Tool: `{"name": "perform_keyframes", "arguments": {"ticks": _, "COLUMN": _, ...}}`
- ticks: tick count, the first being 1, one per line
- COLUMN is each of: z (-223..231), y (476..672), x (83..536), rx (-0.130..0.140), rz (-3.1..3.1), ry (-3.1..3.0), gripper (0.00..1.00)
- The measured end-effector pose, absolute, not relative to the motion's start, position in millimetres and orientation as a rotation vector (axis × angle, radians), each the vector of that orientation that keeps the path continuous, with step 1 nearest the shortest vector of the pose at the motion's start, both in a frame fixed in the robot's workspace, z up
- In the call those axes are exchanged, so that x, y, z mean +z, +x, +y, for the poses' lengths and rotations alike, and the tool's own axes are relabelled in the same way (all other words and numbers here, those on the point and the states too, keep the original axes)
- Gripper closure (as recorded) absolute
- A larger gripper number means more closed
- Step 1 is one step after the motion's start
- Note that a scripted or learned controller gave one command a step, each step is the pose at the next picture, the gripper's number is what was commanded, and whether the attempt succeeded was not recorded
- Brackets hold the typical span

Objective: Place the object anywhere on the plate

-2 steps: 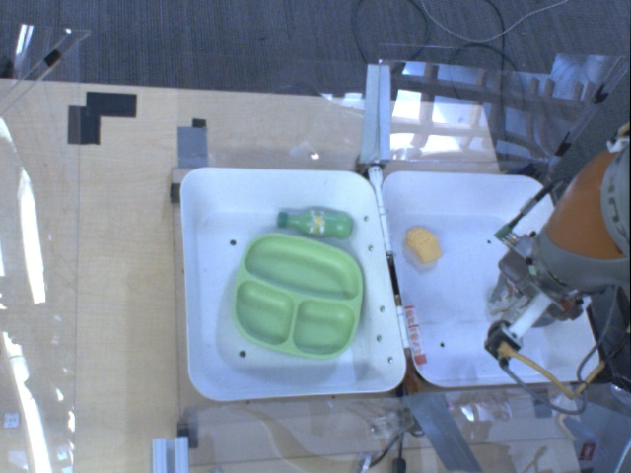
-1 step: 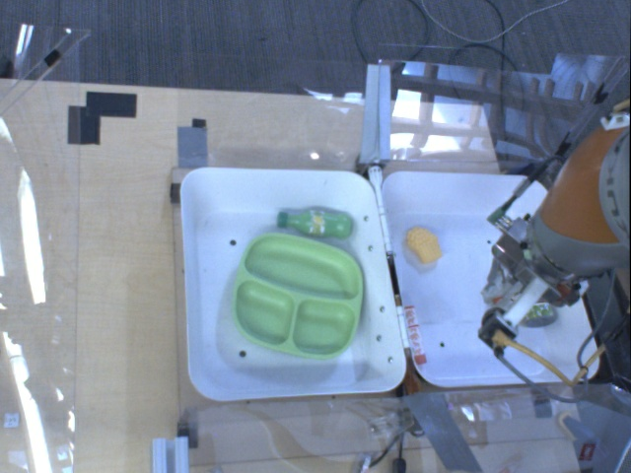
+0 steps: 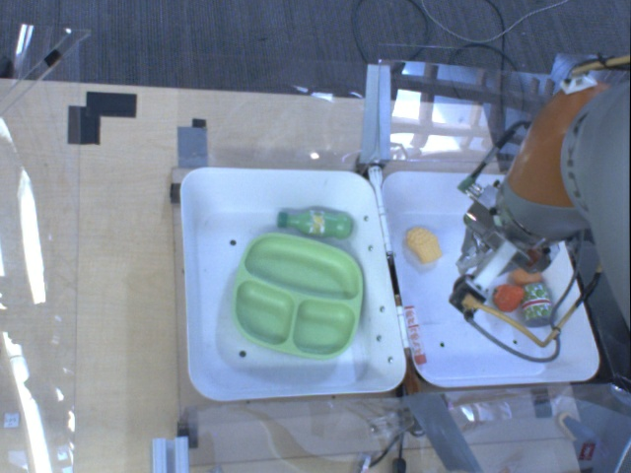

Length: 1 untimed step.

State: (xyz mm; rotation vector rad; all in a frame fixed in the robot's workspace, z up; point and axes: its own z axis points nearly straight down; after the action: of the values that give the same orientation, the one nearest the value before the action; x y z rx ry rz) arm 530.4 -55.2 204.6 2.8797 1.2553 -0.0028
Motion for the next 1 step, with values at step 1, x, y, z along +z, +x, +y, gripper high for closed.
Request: {"name": "perform_keyframes", "arguments": {"ticks": 1, "z": -125.8, "y": 526.6, "x": 238.5, "rx": -0.002, "rz": 1.162, "ry": 2.917, "gripper": 1.00}}
